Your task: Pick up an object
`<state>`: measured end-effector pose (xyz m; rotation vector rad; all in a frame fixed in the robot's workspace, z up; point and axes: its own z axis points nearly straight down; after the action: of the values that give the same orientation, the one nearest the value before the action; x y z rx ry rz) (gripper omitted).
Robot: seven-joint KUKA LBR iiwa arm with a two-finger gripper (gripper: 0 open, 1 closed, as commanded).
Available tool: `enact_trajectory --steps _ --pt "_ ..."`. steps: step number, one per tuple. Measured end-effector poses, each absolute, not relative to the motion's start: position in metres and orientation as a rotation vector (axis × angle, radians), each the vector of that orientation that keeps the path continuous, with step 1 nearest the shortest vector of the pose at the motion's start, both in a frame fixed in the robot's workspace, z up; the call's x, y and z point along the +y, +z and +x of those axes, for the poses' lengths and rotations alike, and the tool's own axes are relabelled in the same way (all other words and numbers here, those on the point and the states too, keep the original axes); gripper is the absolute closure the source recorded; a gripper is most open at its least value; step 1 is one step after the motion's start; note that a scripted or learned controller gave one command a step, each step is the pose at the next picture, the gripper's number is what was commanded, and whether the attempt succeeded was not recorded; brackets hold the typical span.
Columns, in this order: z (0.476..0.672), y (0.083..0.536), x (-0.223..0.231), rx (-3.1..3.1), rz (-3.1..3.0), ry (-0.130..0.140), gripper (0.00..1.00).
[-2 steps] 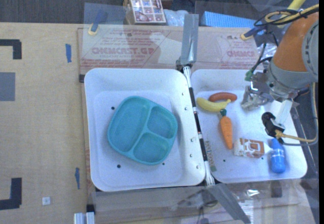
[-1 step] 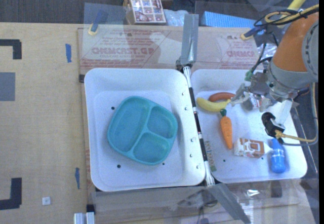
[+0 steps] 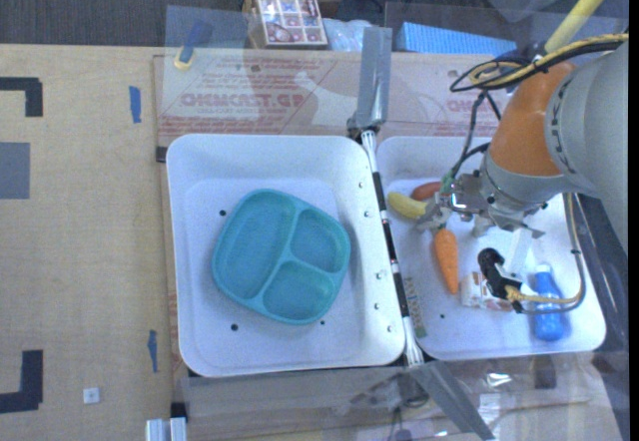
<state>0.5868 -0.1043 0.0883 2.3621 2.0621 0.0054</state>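
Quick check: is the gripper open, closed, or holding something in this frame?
Gripper: cannot be told. It is low over the right bin, between the banana and the carrot.

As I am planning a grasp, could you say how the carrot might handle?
The carrot looks like a smooth toy, so probably stiff and light. Its tapered, round body may slip when squeezed or roll if pushed.
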Motion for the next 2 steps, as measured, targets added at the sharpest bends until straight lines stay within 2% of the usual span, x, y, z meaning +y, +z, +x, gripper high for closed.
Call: enact_trajectory --steps 1,2 --pt "0.568 0.089 -0.093 2.283 2.149 0.009 0.0" --pt "0.569 0.1 -0.094 2.277 2.15 0.012 1.0"
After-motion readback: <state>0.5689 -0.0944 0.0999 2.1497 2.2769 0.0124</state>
